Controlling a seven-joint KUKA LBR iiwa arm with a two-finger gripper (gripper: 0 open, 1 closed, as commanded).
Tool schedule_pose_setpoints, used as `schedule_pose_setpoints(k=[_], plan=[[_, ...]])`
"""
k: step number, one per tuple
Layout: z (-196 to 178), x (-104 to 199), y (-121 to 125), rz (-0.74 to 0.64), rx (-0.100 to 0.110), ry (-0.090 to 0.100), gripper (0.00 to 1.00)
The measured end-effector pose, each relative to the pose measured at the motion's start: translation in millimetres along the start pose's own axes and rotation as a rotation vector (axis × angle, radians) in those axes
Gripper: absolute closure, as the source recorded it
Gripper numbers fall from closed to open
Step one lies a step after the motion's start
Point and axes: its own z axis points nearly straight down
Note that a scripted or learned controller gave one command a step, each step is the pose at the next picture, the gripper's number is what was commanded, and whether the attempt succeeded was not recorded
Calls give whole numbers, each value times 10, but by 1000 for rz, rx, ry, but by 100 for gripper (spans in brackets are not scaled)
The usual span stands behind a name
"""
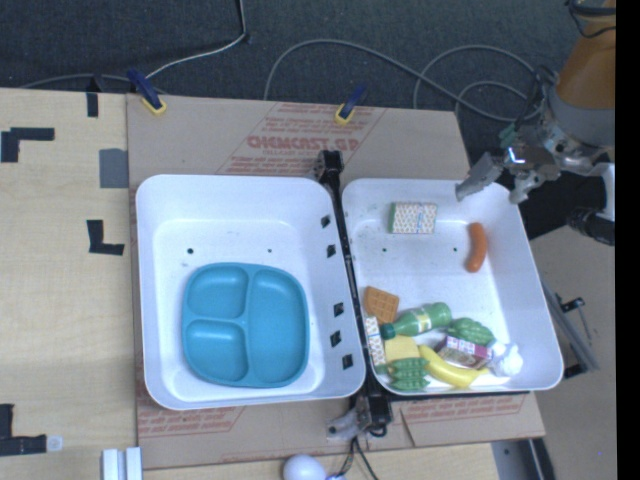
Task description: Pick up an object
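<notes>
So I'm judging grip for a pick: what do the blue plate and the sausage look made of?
Blue plate: probably moulded plastic, with an even colour, a soft sheen and rounded dividers. Sausage: likely toy plastic or rubber, smooth and uniformly orange; too small to tell which.

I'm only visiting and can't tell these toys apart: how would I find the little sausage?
Look at the right-hand white bin, the one crowded with toy food. Most of the toys are heaped in its near corner, but the sausage lies alone by the right wall, further back. It is a small orange-red stick with rounded ends, unlike the pale speckled block to its left.
</notes>
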Motion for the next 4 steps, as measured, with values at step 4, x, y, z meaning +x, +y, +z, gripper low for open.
schedule_pose_setpoints(k=[4], plan=[[1076,-388,-80,-1,0,-1,0]])
